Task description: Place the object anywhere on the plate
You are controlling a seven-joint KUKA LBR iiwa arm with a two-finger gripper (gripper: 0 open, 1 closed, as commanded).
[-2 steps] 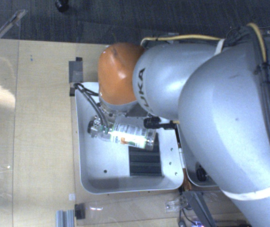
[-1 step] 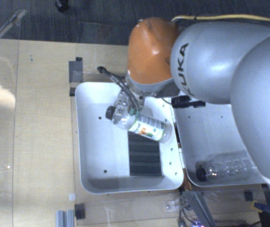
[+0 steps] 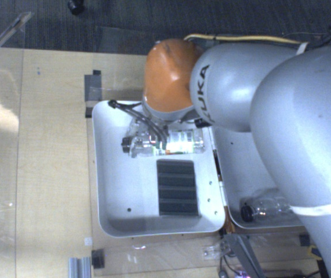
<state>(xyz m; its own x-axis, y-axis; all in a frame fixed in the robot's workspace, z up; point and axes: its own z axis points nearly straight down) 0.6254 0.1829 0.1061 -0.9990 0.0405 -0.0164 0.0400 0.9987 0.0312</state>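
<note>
A dark rectangular ribbed plate (image 3: 177, 187) lies flat in the left white bin (image 3: 110, 172), toward its near right side. My gripper (image 3: 153, 142) hangs over the far part of that bin, just beyond the plate's far edge, under the orange wrist band (image 3: 166, 77). Its body and cables hide what is below it. A clear plastic bottle (image 3: 266, 208) with a dark cap lies on its side in the right bin (image 3: 230, 201), partly covered by the arm.
The big grey arm (image 3: 269, 97) covers most of the right bin and the far right of the view. The left bin's floor is bare left of the plate. Wooden bench top surrounds the bins, with a clear panel at left.
</note>
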